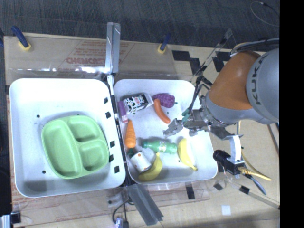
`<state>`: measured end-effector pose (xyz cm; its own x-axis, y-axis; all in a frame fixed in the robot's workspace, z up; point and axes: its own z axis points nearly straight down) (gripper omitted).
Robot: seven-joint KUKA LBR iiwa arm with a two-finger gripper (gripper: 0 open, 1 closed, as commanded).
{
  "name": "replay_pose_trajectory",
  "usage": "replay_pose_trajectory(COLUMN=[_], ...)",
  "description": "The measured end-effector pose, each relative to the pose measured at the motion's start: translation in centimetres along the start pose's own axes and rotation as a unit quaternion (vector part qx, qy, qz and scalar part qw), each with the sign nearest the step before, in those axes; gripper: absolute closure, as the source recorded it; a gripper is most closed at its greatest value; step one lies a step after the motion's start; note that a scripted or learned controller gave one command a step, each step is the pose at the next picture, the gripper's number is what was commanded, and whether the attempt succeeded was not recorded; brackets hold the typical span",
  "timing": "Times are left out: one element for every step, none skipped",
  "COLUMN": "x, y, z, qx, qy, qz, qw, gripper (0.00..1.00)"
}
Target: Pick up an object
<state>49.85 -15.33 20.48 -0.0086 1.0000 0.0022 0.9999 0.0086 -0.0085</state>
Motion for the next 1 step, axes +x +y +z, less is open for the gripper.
replay_pose_trajectory(x=[-3.51], y=[-1.54], z=[10.68], qx=[-0.011], qy=[-0.002], qz=[0.020], qw=[0.9997], gripper=[0.00])
